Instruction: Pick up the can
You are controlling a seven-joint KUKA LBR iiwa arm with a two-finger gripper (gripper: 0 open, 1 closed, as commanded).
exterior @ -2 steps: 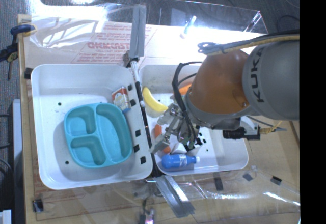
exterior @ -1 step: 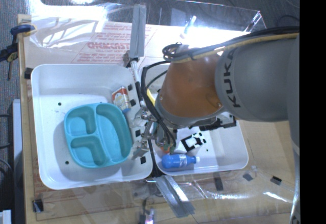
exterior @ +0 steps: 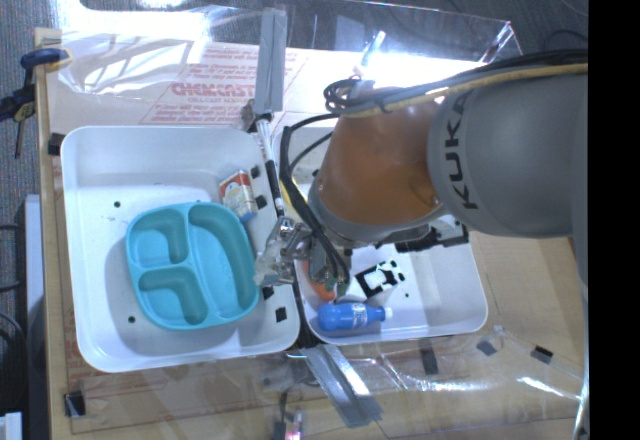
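My arm (exterior: pixel 470 153) comes in from the right, grey w/ the orange band (exterior: pixel 385 163) bulking over the right bin (exterior: pixel 460 313). My jaws (exterior: pixel 300 256) sit low near the divider btwn the two bins, right at the left edge of the right bin. Can't tell how far apart they stand or whether anything is in them: wrist, cables and metal bits crowd that spot.

The can (exterior: pixel 237 194), small w/ a red-and-white label, lies in the left bin (exterior: pixel 100 168), near its right wall, just above the upper right corner of the blue tray (exterior: pixel 190 266). It's apart from my jaws, up and to the left of them, on the other side of the divider.

The blue tray is a three-compartment plate, lying flat in the middle of the left bin. In the right bin, a blue bottle (exterior: pixel 350 317) w/ a white cap lies on its side near the bottom wall, just below my jaws. Something orange-ish shows just above it, too hidden to name.

Both bins rest on the surface (exterior: pixel 520 328), w/ clear plastic sheeting (exterior: pixel 420 38) around them.
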